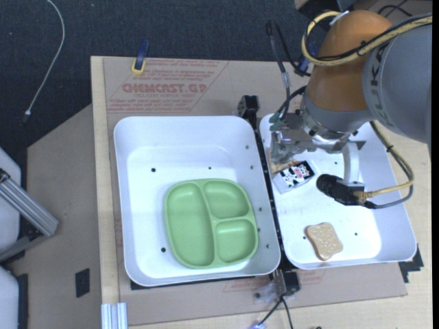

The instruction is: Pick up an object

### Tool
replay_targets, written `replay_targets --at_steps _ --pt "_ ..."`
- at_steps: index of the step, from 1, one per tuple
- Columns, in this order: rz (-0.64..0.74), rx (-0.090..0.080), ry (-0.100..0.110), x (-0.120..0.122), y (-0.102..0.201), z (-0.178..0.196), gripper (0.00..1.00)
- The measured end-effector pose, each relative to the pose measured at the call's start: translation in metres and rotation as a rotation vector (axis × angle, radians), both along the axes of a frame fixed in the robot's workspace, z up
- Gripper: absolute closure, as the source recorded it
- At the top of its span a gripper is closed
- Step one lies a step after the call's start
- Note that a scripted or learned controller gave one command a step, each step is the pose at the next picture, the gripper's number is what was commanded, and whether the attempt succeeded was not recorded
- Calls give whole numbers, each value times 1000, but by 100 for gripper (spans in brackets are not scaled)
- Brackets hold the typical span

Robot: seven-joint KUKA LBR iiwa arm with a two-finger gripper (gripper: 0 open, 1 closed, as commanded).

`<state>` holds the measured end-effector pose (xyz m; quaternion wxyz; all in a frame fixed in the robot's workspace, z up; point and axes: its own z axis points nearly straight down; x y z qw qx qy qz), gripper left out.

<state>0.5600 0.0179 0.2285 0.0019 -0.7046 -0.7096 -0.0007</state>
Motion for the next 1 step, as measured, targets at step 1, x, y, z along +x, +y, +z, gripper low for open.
replay_targets --at_steps 1 --pt "-1 -1 3 -2 58 -12 100"
